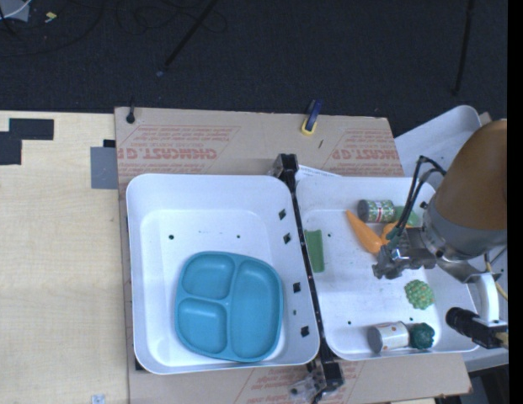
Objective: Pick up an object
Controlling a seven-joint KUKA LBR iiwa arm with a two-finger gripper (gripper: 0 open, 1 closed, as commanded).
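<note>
My gripper (387, 265) hangs low over the middle of the right bin (345, 310). An orange carrot-shaped piece (363, 230) lies just to its upper left, with its near end close to the gripper. A small green and white can (378, 210) lies on its side behind the carrot. A bumpy light-green ball (418, 294) sits to the gripper's lower right. Near the bin's front edge lie a silver can (387, 337) and a dark green ball (423, 336) beside it. I see nothing held.
A flat green block (313, 250) lies along the right bin's left wall. The left bin (160, 209) holds a blue divided plate (230, 306). The grey arm with its orange band (476, 192) enters over the right bin's right side.
</note>
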